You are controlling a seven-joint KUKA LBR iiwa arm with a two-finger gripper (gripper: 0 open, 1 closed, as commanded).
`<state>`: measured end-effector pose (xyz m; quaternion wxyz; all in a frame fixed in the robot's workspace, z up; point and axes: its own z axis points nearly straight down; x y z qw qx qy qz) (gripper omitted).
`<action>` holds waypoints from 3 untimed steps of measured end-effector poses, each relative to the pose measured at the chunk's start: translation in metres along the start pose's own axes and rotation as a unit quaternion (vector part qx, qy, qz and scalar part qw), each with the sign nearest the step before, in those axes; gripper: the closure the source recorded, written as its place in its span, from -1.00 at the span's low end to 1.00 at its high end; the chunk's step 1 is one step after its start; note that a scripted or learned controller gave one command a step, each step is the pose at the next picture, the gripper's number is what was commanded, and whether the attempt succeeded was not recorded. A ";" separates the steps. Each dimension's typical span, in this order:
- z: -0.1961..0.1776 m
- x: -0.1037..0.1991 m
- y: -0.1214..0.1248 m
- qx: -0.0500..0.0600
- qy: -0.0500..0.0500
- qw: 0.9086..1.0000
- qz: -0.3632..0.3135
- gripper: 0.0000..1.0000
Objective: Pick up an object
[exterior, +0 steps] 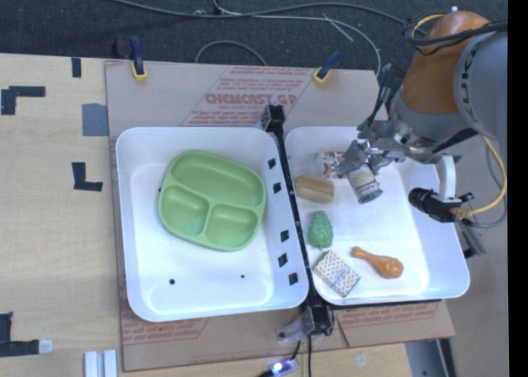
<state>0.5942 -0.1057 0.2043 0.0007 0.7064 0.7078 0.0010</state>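
Small grey-capped jar (365, 185), a short cylinder, lies tilted in the upper part of the right white bin (429, 280), its long axis running up-left to down-right. The two-finger gripper (360, 161) sits directly over its upper end, seemingly touching; whether the gripper has it cannot be told. A tan bread-like roll (314, 189) lies just left.

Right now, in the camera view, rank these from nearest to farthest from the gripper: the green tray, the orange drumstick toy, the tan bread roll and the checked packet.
Measured from the gripper:
1. Tan bread roll, just to its left in the right bin.
2. Orange drumstick toy, below it, same bin.
3. Checked packet, at that bin's lower left corner, only slightly farther.
4. Green tray, in the left bin.
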 end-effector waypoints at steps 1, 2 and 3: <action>-0.011 0.055 0.008 0.001 0.001 1.000 -0.003 1.00; -0.009 0.112 0.016 0.002 0.001 1.000 -0.002 1.00; -0.017 0.159 0.010 0.002 0.001 1.000 -0.002 1.00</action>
